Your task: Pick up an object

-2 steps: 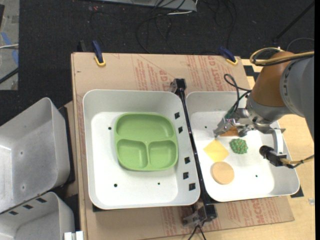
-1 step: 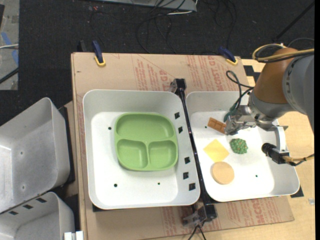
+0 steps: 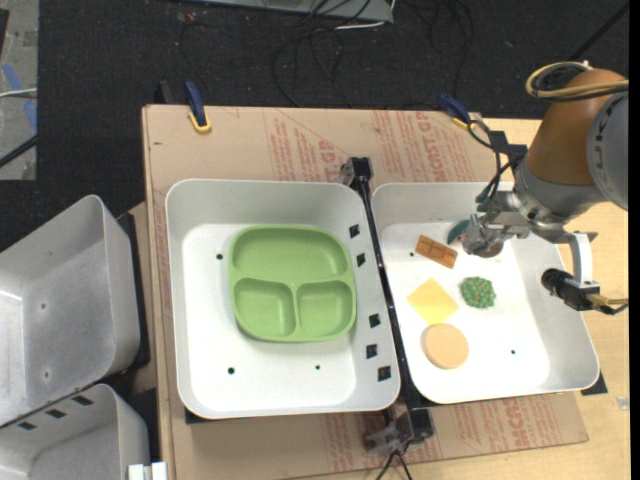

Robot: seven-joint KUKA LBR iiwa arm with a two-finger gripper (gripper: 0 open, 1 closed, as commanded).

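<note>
— So how far along is the pick?

— Barely begun, I judge. The gripper hangs low over the back of the right bin, just beside the brown block. Nothing shows between its fingers, and I cannot tell how wide they stand.

— And what could it take?

— Four things lie loose in that bin: the brown block nearest the gripper, a green clump, a yellow slice and a tan disc toward the front. All rest on the floor, none lifted.

— And the other bin?

— The left bin bears a green tray, well apart from the arm.

— So what is left?

— Everything: close on one thing, then lift it
</note>
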